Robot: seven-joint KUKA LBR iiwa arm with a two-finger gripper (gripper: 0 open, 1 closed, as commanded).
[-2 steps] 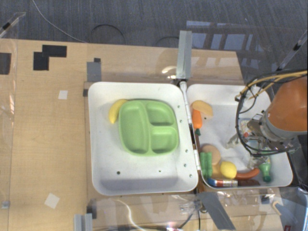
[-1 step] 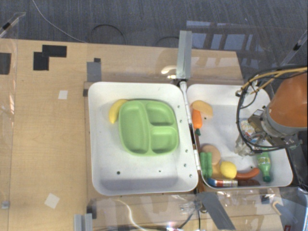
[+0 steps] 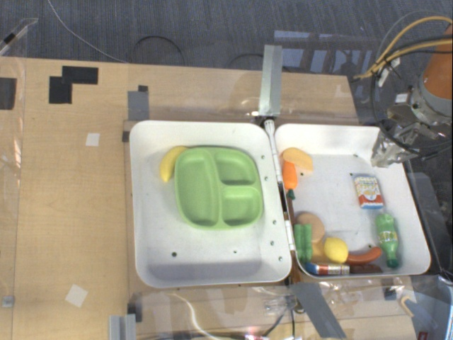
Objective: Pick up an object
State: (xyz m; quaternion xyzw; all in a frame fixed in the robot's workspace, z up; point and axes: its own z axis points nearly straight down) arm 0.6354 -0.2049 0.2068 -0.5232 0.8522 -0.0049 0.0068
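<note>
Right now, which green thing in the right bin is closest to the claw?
The green plastic bottle near the bin's right wall. The other green block sits far across by the left wall, away from the claw.

A tan bench point(image 3: 64, 211) bears black tape patches point(image 3: 71, 82), under a grey carpet point(image 3: 177, 13) crossed by a thin cable point(image 3: 78, 34).

The arm point(image 3: 435, 91) ran off the picture's right edge, so little beyond its orange band showed. The hand point(image 3: 388, 151) was a blurred grey shape whose fingers could not be made out. Far to its left, the banana point(image 3: 168, 163) lay partly hidden under the green tray point(image 3: 216, 187). Below the hand, the small carton point(image 3: 368, 190) bore print too small to read.
</note>
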